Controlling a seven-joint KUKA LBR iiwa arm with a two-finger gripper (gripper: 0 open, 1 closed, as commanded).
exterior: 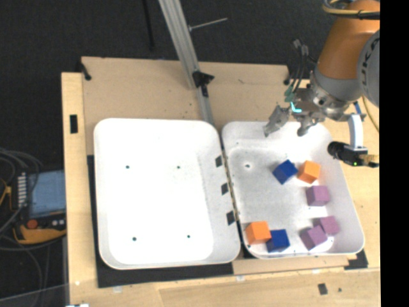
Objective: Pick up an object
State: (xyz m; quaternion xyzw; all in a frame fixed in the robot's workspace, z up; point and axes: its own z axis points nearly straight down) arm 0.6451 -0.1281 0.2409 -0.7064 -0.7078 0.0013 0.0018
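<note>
Gripper [289, 124] open, holding nothing, over far edge of right bin [255, 139]; blue block [285, 171] and orange block [310, 171] lie just nearer.

No text, label, brand, number or sign can be read anywhere in this view. The blocks in the right bin [238, 139] have plain coloured faces with no print. The small device [39, 197] at the left edge of the table [75, 171] has a pale blue face, but anything written on it is too blurred to make out. The dark marks on the left bin [105, 133] floor are only dots, not characters.
</note>
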